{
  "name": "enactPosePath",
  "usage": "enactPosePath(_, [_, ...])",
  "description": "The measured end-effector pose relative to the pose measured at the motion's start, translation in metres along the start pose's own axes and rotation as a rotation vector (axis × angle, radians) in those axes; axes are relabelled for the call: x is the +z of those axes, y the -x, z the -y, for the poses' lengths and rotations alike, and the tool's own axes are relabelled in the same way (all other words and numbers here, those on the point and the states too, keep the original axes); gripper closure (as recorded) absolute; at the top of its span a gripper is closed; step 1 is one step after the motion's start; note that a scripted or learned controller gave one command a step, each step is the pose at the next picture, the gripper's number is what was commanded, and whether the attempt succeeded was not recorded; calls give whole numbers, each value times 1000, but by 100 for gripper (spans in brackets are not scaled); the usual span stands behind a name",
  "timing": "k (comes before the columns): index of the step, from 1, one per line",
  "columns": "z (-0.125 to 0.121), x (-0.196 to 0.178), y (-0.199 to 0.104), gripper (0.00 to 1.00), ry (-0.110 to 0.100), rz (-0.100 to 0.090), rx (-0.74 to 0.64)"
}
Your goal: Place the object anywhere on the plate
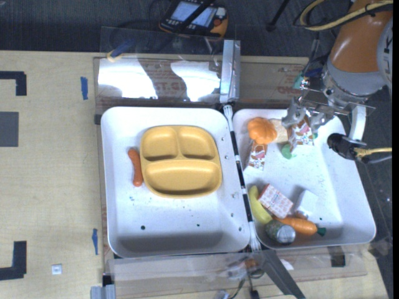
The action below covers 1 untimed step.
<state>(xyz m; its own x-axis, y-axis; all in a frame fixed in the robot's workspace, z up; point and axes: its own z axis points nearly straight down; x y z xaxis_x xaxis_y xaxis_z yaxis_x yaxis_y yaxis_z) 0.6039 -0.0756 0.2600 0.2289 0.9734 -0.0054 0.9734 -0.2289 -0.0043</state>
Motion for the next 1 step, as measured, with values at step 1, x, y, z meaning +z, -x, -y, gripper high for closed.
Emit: enactPosePath(1, [-22,6,-91,100,6,-5,-89])
